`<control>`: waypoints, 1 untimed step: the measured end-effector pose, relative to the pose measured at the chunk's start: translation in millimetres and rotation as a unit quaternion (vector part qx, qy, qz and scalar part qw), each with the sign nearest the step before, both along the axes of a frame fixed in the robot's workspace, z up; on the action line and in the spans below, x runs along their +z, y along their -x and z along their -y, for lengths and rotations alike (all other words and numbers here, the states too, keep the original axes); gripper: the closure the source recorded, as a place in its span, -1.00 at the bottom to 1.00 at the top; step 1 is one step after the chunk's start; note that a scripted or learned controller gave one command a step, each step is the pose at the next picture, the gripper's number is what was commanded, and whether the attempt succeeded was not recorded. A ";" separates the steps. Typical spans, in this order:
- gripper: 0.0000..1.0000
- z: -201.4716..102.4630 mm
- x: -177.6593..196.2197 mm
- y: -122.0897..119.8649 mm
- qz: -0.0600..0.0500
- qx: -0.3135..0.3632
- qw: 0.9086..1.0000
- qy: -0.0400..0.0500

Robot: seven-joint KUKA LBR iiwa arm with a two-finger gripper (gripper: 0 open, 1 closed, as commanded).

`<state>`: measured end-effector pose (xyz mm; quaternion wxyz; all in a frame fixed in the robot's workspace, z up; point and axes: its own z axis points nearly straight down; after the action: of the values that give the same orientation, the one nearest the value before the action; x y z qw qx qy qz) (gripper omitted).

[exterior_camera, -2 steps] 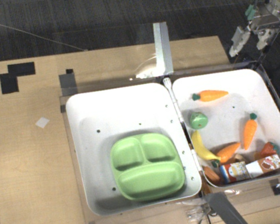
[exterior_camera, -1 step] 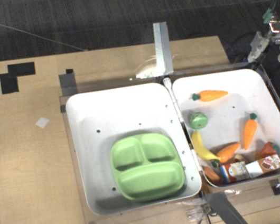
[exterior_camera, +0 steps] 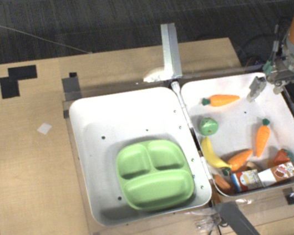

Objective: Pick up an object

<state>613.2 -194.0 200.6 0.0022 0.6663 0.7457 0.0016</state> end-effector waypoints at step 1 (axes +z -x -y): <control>-1.00 11.7 -103.4 59.2 0.000 -0.008 1.000 0.000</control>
<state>554.0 -205.6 97.2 0.0022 0.6722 0.7403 0.0016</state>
